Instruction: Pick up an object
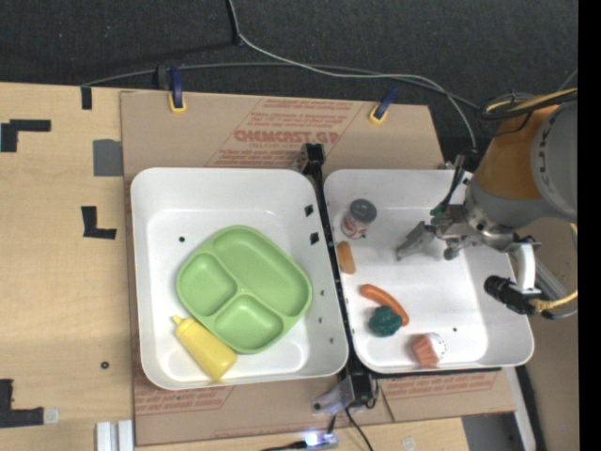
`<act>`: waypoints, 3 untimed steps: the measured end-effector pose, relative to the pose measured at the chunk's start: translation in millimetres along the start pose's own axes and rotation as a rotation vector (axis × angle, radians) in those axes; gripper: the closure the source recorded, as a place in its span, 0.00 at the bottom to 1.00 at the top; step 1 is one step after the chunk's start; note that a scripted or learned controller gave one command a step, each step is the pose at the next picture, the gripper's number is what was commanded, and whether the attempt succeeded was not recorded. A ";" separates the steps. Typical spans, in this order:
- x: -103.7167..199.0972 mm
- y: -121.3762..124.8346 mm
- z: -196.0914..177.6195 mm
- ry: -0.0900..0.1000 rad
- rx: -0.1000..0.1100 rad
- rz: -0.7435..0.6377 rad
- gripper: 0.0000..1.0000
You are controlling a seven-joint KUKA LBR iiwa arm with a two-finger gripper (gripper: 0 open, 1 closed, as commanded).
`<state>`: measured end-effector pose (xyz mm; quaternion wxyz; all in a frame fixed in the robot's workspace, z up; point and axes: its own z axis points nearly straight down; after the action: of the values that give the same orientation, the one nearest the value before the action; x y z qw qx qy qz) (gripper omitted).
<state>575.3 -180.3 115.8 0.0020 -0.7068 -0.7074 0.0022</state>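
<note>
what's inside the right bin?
In the right bin: a small grey-capped bottle, an orange piece, a carrot, a green lump touching it, a pink block. The gripper covers some floor.

Left bin (150, 252) holds a plate (244, 287) with a bottle (202, 348) at its front-left corner — right bin (507, 346) holds a can (358, 218), carrot (383, 300) and more small things

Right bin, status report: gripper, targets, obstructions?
Gripper over right bin, holding nothing. Carrot, green toy, small can untouched. Path clear.
</note>
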 end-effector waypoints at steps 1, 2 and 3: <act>0.3 0.5 31.7 -0.002 -0.006 -0.001 0.00; -0.5 1.7 18.9 -0.005 -0.011 -0.001 1.00; 6.0 -2.8 -26.7 0.000 -0.008 -0.001 1.00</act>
<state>572.7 -174.2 142.5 -0.0007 -0.7064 -0.7078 -0.0008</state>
